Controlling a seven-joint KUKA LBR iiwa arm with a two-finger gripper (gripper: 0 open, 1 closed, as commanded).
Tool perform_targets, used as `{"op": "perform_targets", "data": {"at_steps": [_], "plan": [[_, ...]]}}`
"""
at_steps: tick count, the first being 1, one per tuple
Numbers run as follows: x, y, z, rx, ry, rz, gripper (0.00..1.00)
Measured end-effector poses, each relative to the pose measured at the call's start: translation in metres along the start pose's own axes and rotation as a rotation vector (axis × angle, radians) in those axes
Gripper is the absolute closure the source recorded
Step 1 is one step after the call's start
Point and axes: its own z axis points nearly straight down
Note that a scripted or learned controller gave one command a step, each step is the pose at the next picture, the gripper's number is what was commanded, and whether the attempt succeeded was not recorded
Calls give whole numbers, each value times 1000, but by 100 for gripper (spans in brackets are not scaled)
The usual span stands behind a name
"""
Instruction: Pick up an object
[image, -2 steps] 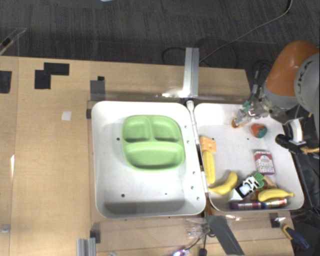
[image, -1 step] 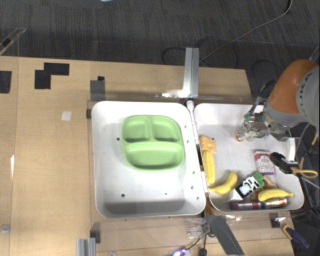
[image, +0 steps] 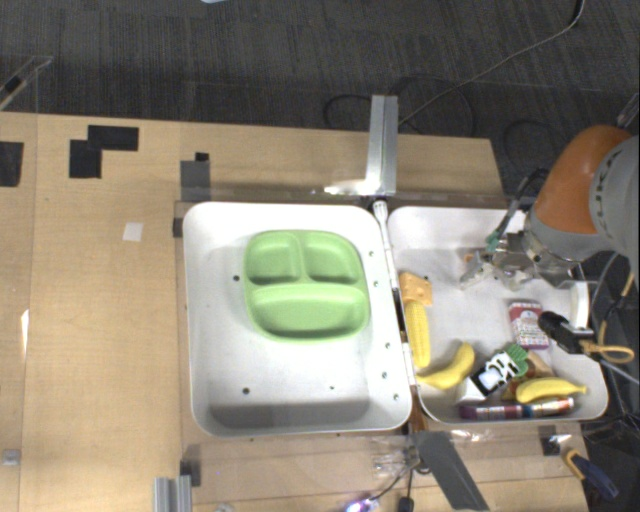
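Two white bins sit side by side. Above the right bin (image: 440, 225), the gripper (image: 505, 262) hovers over bare floor; its jaw opening is too blurred to tell. Nearest its tip lies a small red packet (image: 525, 323), apart from it. Two curved yellow bananas (image: 449, 366) lie nearby. A smooth green divided tray (image: 303, 282) fills the left bin (image: 215, 330).

The green divided plate (image: 304, 282) lies in the left bin (image: 215, 380). Right of the plate, in the right bin (image: 440, 235), a corn cob (image: 417, 325) lies along the near wall, with two bananas (image: 452, 367) (image: 548, 388), a red packet (image: 525, 324) and a marker (image: 515, 408) beyond. The claw (image: 500, 262) hovers further right over bare bin floor, well apart from the plate.
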Motion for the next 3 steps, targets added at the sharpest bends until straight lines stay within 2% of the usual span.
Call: {"op": "perform_targets", "data": {"at_steps": [1, 2, 3], "plan": [[10, 61, 3, 6, 1, 49, 0], [-31, 13, 1, 2, 0, -208, 0], [-40, -26, -1, -1, 1, -237, 0]]}}
